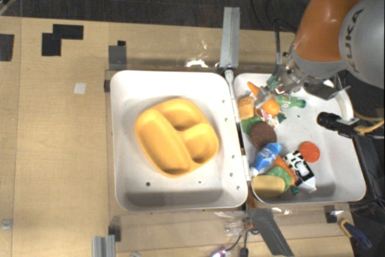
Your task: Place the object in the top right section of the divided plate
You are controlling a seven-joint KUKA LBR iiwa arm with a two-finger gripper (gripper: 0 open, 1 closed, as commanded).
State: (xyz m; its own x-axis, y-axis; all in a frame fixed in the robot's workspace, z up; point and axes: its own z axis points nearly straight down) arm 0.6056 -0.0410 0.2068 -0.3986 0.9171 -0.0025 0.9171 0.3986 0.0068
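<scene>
On the bench point(54, 147) stand 2 shallow white bins side by side. The left bin point(129, 189) carries a yellow divided plate point(175, 136) near its middle, set at a slant, with 1 long section along its lower left and 2 smaller sections toward its upper right; all 3 look bare. The plate's top right section, the target, faces the wall shared by the bins, which probably keeps the carry short.

The right bin point(340, 174) holds a heap of small things crowded against its left wall: an orange carrot-like piece point(253, 89), a tan bread-like piece point(245, 108), a dark brown round piece point(263, 135), a blue item point(267, 156), a red disc point(308, 152), a black-and-white item point(299, 164) and a yellowish piece point(269, 184) at the lower left corner.

The arm point(337, 21) leans in over the right bin's upper left corner, and the end effector point(280, 85) sits low above a small orange and green cluster point(272, 107). Its tip blurs into the clutter, so I cannot tell how it is set or whether it grips anything. I judge this the picking step; the object appears to lie in the right bin, well apart from the plate, with the transfer not yet begun. Tight packing could cause a miss or a double grab.
</scene>
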